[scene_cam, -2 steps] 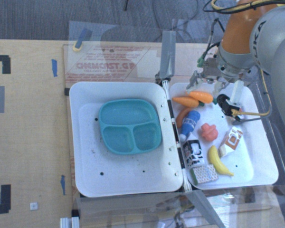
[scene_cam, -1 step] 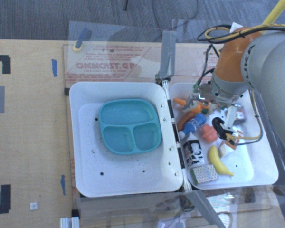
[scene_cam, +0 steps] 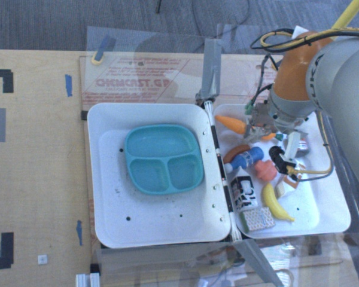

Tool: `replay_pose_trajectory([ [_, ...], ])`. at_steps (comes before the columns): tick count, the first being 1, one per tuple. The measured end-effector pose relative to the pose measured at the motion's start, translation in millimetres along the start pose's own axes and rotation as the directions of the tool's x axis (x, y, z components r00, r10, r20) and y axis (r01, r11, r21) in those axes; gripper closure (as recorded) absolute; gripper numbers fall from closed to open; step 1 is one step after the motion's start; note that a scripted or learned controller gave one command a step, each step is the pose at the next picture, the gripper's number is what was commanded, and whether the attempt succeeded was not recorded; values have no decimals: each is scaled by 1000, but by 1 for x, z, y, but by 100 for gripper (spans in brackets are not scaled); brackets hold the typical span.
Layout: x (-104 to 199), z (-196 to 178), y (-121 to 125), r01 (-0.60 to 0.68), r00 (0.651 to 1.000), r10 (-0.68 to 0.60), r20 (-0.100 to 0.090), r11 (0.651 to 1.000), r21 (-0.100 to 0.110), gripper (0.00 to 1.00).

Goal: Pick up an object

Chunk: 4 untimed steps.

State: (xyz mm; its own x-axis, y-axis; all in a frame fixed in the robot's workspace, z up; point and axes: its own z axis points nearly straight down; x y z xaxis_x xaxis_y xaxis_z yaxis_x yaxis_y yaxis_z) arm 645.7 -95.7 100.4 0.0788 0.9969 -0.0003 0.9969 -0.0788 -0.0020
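Note:
The right bin [scene_cam: 329, 211] holds several small objects: an orange carrot [scene_cam: 231, 123] at its back left, a brown piece [scene_cam: 236, 152], a blue bottle-like toy [scene_cam: 248, 158], a pink block [scene_cam: 265, 170], a yellow banana [scene_cam: 275, 202], a black-and-white box [scene_cam: 244, 192] and a speckled sponge [scene_cam: 258, 219]. My gripper [scene_cam: 260, 126] hangs low over the back of this bin, just right of the carrot and above the blue toy. The wrist hides its fingertips.
A teal divided plate [scene_cam: 164, 158] lies in the left bin [scene_cam: 107, 220]. A grey divider post [scene_cam: 211, 70] rises between the bins at the back. The arm's grey body [scene_cam: 344, 70] and cables [scene_cam: 311, 172] cover the right bin's right side.

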Motion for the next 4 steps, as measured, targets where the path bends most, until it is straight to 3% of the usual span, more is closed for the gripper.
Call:
replay_pose_trajectory([
  [1,0,0,0,0,1000,0,0,1000,0,0],
  [2,-2,-8,1,-2,1000,2,0,1000,0,100],
  [3,-2,-8,1,-2,1000,2,0,1000,0,0],
  [4,-4,14,17,-81,997,81,-4,996,37,0],
])
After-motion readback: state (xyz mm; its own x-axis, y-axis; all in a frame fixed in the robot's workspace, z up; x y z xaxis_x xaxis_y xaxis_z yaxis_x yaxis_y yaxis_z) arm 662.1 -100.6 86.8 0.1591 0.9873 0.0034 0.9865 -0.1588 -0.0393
